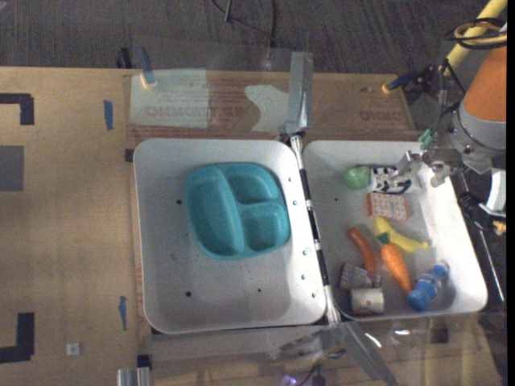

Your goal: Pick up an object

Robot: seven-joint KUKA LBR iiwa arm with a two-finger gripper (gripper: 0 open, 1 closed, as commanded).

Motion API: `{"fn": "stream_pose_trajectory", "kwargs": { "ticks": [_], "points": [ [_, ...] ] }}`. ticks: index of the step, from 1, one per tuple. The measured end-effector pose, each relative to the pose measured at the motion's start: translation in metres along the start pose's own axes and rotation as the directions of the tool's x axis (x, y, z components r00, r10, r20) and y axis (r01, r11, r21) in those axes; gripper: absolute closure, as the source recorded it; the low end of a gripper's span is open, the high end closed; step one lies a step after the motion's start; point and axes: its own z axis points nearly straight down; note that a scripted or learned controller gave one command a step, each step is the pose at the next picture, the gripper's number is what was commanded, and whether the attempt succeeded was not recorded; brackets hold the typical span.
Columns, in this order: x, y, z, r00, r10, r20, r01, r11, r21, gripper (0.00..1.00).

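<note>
Two white bins (161, 296); one teal tray (237, 209); two carrots (395, 267).

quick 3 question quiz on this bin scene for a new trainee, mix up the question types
1. True or false: the teal tray lies in the left bin.
2. Which lies nearest the right bin's front edge? A) green ball B) cup C) banana
3. Fill in: the blue bottle lies just right of the ____.

Key:
1. True
2. B
3. carrot
</note>
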Motion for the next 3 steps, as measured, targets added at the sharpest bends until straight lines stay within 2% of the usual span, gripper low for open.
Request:
{"fn": "stream_pose_trajectory", "kwargs": {
  "ticks": [1, 2, 3],
  "points": [
    [-0.003, 0.027, 0.102, 1.0, -0.006, 0.002, 0.006, 1.0, -0.003, 0.0],
    [0.019, -0.035, 0.093, 0.994, 0.105, 0.0, -0.105, 0.994, 0.001, 0.0],
    [0.018, -0.035, 0.084, 0.994, 0.109, 0.0, -0.109, 0.994, -0.001, 1.0]
  ]
}}
